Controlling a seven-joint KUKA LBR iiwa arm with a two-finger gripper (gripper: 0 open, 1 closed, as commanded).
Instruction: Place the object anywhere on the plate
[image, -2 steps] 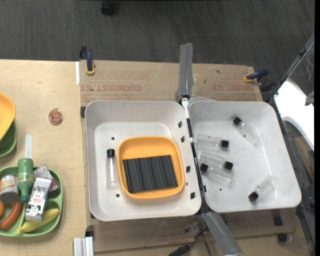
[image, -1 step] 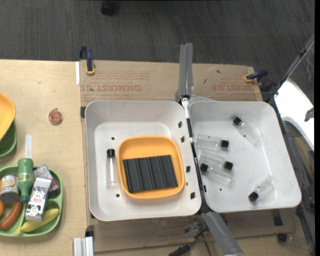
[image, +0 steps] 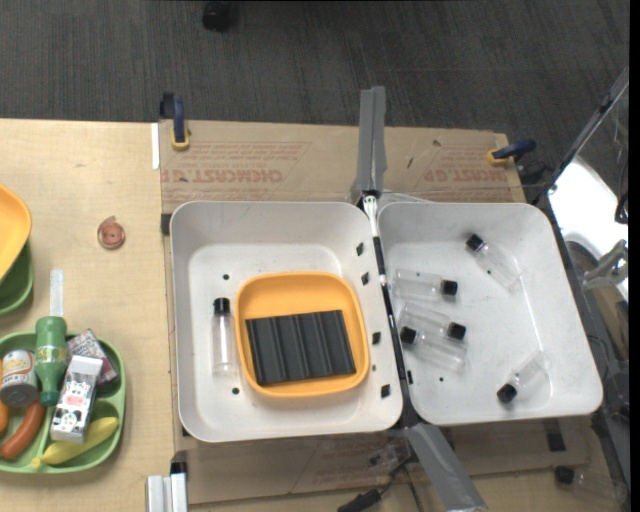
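Nothing on the orange plate (image: 300, 290) yet but its dark ribbed mat (image: 300, 347), with one clear black-capped vial (image: 221, 335) lying just beside it in the left bin (image: 190, 400) and five more vials (image: 440, 335) in the right bin (image: 580, 400).

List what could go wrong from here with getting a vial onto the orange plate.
1. The clear vials in the right bin are see-through and lie close together, so a grasp may miss or nudge a neighbour.
2. The dark ridged insert covers much of the orange plate; a round vial may roll along its grooves.
3. One vial lies just beside the plate, not on it.
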